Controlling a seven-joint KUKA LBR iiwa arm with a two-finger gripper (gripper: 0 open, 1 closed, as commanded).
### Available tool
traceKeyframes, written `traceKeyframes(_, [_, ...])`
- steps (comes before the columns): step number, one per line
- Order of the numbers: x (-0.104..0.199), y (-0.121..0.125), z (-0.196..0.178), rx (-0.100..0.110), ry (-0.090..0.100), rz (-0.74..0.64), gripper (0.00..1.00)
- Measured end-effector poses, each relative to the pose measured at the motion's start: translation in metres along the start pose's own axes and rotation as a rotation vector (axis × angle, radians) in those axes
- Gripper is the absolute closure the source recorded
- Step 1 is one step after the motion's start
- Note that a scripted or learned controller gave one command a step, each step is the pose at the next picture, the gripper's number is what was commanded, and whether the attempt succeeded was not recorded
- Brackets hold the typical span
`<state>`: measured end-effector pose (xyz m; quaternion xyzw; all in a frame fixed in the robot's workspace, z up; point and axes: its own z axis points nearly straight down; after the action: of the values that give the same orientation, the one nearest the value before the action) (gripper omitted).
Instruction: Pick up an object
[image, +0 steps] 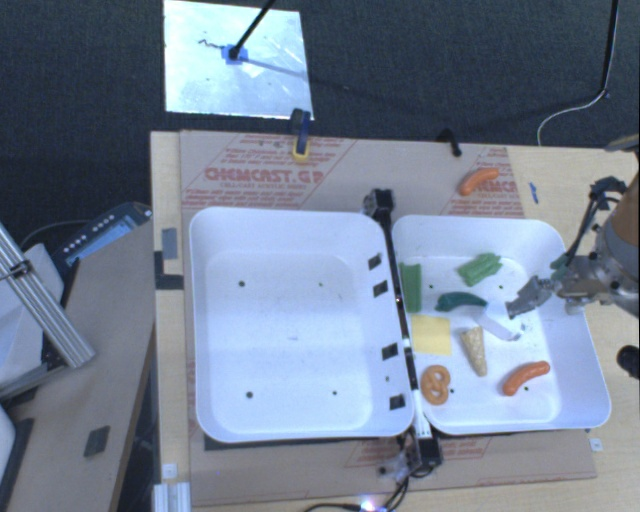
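Note:
The right bin (575, 405) holds several small toy foods. A light green block (410, 285) stands by its left wall, and a green ridged piece (480, 268) and a dark green pepper (460, 300) lie near the middle. Below them are a yellow cheese square (432, 335), a tan cone (474, 350), a pretzel (435, 383), a small white piece (497, 327) and an orange sausage (526, 377). My gripper (525, 298) hangs over the bin's right half, just right of the pepper and above the white piece. Nothing shows in its grasp.
The left bin (215, 235) sits beside the right one, joined by a black-clipped divider (392, 300). A second orange sausage (478, 181) lies on the board behind the right bin. A yellow and blue clamp (300, 135) stands at the back.

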<state>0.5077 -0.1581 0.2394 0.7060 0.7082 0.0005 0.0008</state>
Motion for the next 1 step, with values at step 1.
traceKeyframes(1, [0.0557, 0.0709, 0.1186, 0.007, 0.004, -0.007, 0.00])
